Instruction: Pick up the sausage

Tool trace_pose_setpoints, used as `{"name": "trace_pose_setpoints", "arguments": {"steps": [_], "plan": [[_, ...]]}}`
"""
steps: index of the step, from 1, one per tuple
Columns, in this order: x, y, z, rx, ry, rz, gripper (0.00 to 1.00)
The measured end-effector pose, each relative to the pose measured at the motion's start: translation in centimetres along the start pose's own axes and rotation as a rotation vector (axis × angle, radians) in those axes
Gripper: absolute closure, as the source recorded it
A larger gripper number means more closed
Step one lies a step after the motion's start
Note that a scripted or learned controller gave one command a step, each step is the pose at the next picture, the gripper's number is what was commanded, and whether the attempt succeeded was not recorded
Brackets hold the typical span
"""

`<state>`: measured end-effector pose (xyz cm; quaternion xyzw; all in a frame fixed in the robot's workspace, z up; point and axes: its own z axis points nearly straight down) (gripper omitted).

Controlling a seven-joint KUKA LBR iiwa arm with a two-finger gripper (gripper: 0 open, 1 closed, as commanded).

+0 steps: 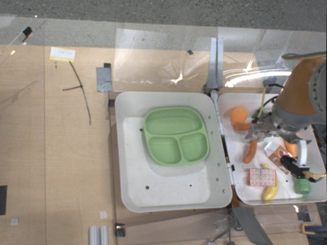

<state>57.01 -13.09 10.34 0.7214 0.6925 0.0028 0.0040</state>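
Over right bin, gripper (254, 132) above sausage (249, 151)

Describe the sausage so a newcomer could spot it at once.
Find the right-hand white bin, where the arm reaches in. Near its left side, just below the round orange ball, lies the sausage. It is the one slim reddish-orange link, unlike the pink block and yellow banana below it.

Two white bins (127, 188), one green tray (176, 135), one sausage (249, 151), one orange (238, 115).
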Motion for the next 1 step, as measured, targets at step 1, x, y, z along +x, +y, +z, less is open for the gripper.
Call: {"name": "trace_pose_setpoints", "arguments": {"steps": [1], "plan": [[8.96, 0.33, -8.87, 0.004, 0.001, 0.231, 1.0]]}}
